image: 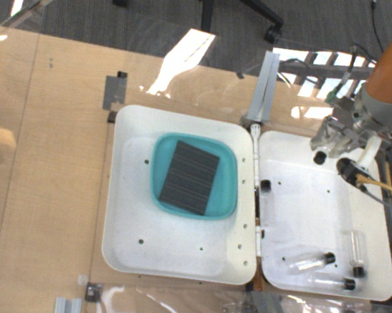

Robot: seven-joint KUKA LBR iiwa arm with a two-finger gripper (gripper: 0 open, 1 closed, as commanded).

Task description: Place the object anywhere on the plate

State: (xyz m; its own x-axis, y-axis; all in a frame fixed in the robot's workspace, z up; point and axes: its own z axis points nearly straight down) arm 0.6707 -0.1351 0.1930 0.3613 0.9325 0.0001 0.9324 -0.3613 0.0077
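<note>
A teal plate [229, 193] lies in the left white bin [119, 246]. A dark grey ribbed rectangular block [190, 177] rests flat on the plate, roughly centred and slightly tilted. My gripper [334, 144] hangs over the far right corner of the right bin [298, 203], well away from the plate and block. Nothing is visibly held beneath it.
Several clear vials with black caps lie in the right bin's near corner, such as one vial [311, 261] and another [356, 251]. A small black cap [265, 186] sits by the divider between the bins. A grey metal post [264, 86] stands behind the bins.
</note>
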